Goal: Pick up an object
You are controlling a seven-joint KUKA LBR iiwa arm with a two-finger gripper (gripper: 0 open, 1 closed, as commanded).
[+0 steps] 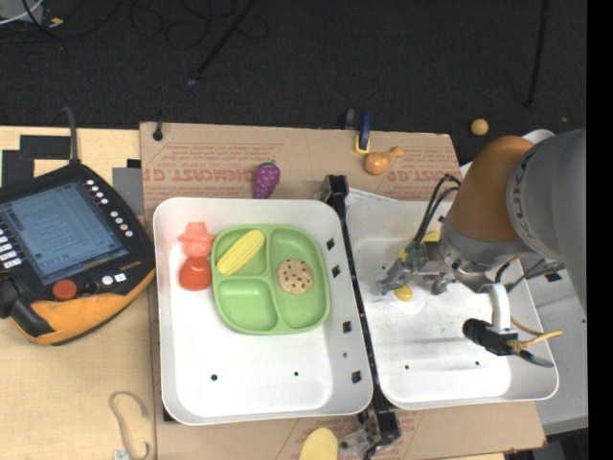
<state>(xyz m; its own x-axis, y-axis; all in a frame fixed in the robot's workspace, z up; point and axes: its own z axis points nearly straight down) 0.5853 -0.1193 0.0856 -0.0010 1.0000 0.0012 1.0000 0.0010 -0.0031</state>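
Two white bins on the bench; we take the green divided plate point(251, 307) in the left bin point(168, 353) as our landmark.

On the plate: a corn cob point(238, 251) in the upper-left compartment, a chocolate-chip cookie point(295, 276) in the upper-right one, and the lower compartment bare. Just off the plate's left rim are a red toy point(194, 274) and a pink one point(195, 238) above it. We cannot tell whether the two touch.

Right of the plate, past the wall between the bins, the gripper point(406, 278) is low over the floor of the right bin point(460, 381). A small yellow piece point(404, 294) lies directly under its tip, about level with the plate's middle. It is too small for us to name. It looks like the intended target, being the only loose thing on that side of the plate.

Tool state: we cannot tell how far the gripper is open. The wrist hardware clutters the view, and nothing can be seen held in it. We cannot tell whether it touches the yellow piece.

Step in hand, as we judge it: the final approach or the grasp itself, with no lift yet.

Next move, by our reading: centre over the yellow piece, close on it firmly, then lift straight up. The piece is small and lies low on the floor, so it could slip out or get nudged aside.

Outside the bins, above the plate, lies a purple grape bunch point(266, 178). Far left of the plate sits a teach pendant point(62, 242).
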